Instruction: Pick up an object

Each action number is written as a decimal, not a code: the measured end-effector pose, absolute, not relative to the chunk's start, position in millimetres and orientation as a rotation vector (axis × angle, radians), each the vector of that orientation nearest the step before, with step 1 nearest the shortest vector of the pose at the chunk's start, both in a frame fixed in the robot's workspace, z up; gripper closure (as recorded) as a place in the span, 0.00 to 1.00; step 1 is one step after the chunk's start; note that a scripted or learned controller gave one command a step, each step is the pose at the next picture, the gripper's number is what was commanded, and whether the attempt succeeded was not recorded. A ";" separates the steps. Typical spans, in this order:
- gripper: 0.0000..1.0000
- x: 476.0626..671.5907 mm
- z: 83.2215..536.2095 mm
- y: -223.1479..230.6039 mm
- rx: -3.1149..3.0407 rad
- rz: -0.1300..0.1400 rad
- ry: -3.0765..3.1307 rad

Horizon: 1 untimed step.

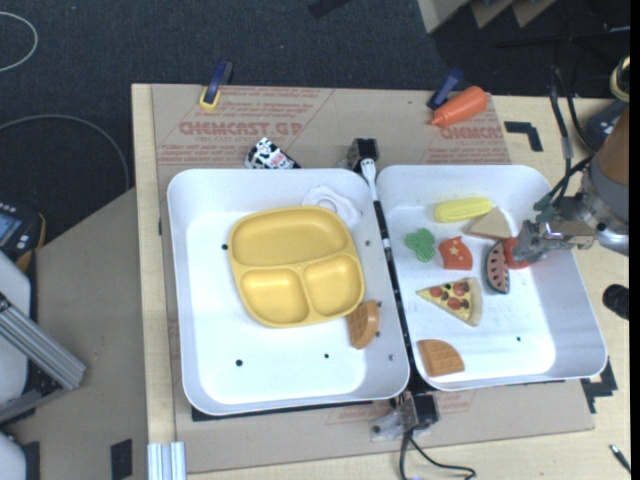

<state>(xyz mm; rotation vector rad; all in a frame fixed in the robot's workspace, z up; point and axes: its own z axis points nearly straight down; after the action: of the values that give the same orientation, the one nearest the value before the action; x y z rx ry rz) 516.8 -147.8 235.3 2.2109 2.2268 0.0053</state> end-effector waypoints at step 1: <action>1.00 541.4 230.7 -105.4 2.213 0.004 2.226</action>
<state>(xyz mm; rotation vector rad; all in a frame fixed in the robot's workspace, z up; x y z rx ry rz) 541.4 -105.4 230.7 2.2125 2.2263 0.0044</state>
